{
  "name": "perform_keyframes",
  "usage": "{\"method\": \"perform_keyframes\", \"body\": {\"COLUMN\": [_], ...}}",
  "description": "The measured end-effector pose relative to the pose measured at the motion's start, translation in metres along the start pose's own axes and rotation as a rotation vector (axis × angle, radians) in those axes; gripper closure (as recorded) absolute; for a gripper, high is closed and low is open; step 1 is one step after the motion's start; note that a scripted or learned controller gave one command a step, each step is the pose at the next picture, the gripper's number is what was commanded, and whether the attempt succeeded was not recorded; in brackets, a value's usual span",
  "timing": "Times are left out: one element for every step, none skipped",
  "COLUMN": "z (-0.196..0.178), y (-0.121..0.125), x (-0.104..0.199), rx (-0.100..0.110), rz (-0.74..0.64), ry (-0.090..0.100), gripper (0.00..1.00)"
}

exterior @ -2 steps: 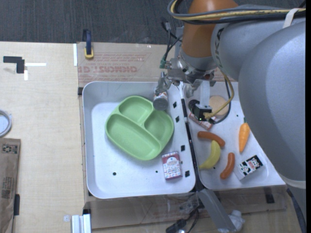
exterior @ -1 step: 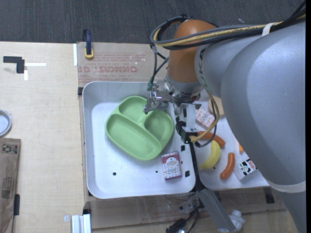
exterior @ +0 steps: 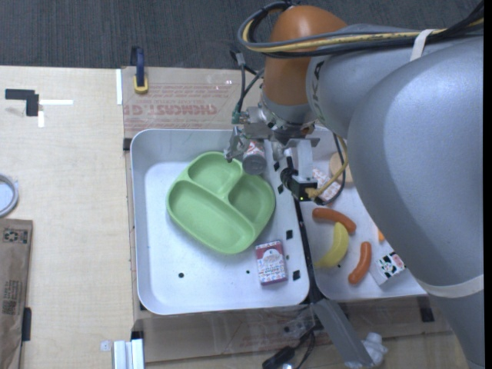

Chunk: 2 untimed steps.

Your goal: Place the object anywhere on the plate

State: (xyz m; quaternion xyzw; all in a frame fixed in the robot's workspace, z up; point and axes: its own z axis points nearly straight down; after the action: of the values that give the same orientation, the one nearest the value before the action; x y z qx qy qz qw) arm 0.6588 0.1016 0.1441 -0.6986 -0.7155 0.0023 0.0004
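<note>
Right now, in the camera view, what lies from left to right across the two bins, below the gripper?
Green divided plate → small red-and-white carton in the left bin → banana → lower sausage → black-and-white carton in the right bin. The upper sausage overlaps the banana's span, so it is left out.

Setting: robotics lab / test bench. Evidence: pale wood-look bench (exterior: 61,175) w/ two shallow white bins, left bin (exterior: 150,283) as landmark. Clamp (exterior: 139,71) just beyond its far-left corner; taped cardboard sheet (exterior: 184,102) behind it; black bracket (exterior: 23,98) far left of it; toy food in neighbouring bin (exterior: 407,287).
</note>
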Motion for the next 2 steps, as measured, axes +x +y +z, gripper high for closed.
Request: {"method": "perform_keyframes", "body": {"z": [-0.0242, -0.0303], "y": [-0.0284, -0.028], "x": [0.0178, 0.0156], "rx": [0.001, 0.005], "rz": [-0.071, -0.069], "ry": [0.0, -0.002], "gripper": [0.0, 1.0]}}
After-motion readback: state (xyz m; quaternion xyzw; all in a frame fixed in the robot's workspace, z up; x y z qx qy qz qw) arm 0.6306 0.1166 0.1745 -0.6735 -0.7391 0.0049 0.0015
